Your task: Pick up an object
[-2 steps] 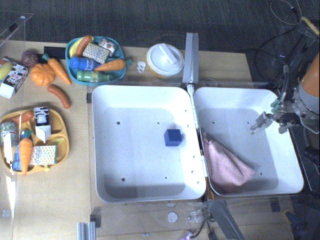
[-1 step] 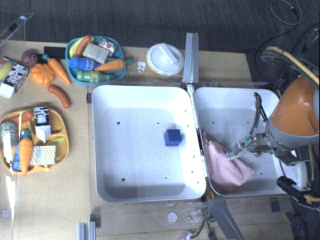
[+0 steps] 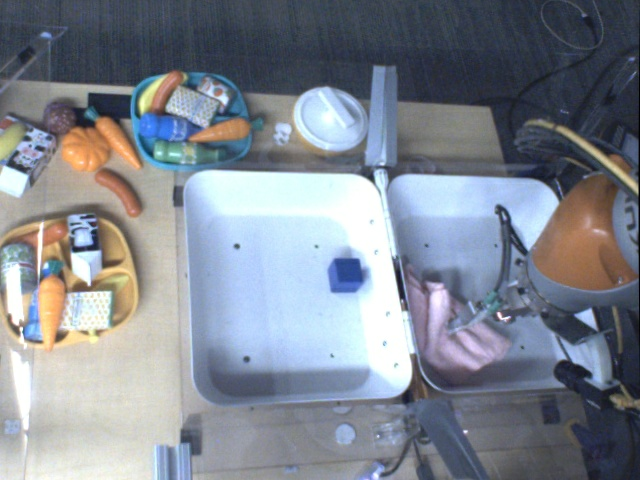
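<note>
Gripper [image 3: 478, 313] positioned low in the right bin [image 3: 450, 208], at the upper right edge of the pink cloth [image 3: 450, 333]. State of the fingers: cannot tell, tips too small and dark against the fabric. Pink cloth crumpled in the lower left corner of the right bin, against the dividing wall. Arm [image 3: 585, 243] entering from the right, orange band above the wrist.

Blue cube [image 3: 346, 274] resting alone on the floor of the left bin [image 3: 250, 218], right of centre, well apart from the gripper.

On the table [image 3: 150, 268] left of the bins: yellow tray [image 3: 125, 268] loaded with toy food, including a carrot. Further back: blue bowl [image 3: 240, 148] with more toy food, a small orange pumpkin [image 3: 83, 149] and a sausage [image 3: 120, 193] lying loose. White lidded container [image 3: 330, 118] behind the left bin.
</note>
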Tool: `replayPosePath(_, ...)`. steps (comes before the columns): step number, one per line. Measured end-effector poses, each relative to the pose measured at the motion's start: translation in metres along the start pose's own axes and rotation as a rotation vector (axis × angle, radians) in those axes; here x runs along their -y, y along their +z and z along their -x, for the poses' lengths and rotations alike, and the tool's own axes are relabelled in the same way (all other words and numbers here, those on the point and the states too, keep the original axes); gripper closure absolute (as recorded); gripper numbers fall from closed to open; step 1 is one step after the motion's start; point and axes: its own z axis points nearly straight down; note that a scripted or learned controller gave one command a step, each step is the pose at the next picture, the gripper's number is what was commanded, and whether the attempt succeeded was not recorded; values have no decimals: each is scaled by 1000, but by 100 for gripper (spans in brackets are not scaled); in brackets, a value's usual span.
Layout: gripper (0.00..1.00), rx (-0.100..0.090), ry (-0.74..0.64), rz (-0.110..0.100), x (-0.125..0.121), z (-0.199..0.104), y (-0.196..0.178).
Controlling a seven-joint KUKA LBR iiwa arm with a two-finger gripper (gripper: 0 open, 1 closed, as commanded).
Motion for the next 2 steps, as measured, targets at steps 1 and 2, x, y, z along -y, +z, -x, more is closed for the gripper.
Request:
replayPosePath(1, 0, 4, -74, 5, -65, -25, 0)
replayPosePath(2, 100, 3, -76, 10, -68, -26, -11)
